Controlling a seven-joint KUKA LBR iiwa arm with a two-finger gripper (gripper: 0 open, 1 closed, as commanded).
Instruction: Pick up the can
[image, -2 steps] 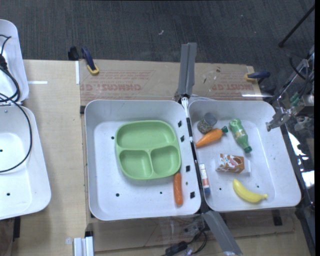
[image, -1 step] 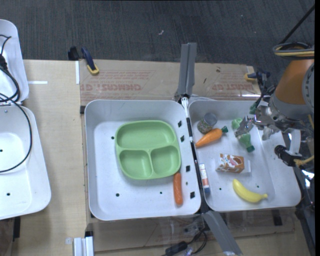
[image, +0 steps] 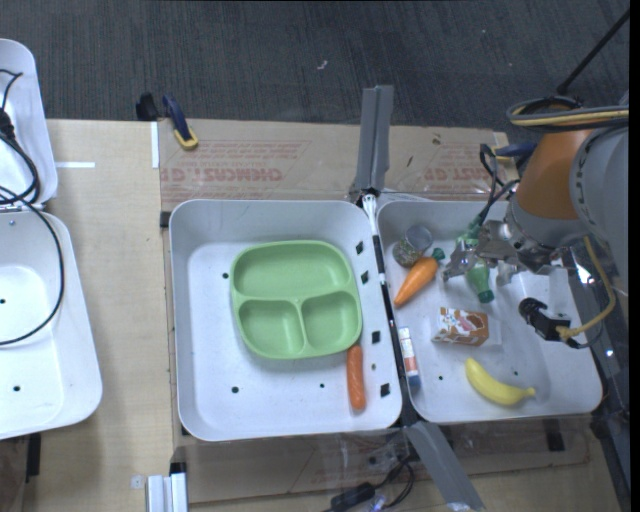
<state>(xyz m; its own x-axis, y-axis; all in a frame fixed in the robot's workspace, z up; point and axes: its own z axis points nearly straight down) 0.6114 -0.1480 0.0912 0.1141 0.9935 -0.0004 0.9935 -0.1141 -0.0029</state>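
The can (image: 417, 239) is a small grey round thing lying near the back left corner of the right bin (image: 570, 400). An orange carrot (image: 415, 281) rests just in front of it. My gripper (image: 468, 258) hangs low over the bin to the right of the can, close above a green bottle (image: 483, 278). A short gap separates the gripper from the can. The wrist hides part of the bottle and the bin floor beneath it.
The right bin also holds a snack packet (image: 462, 326), a banana (image: 498, 385) and a white tube (image: 408, 359) along its left wall. In the left bin (image: 190, 330) lie a green divided plate (image: 296, 298) and a sausage (image: 356, 379).
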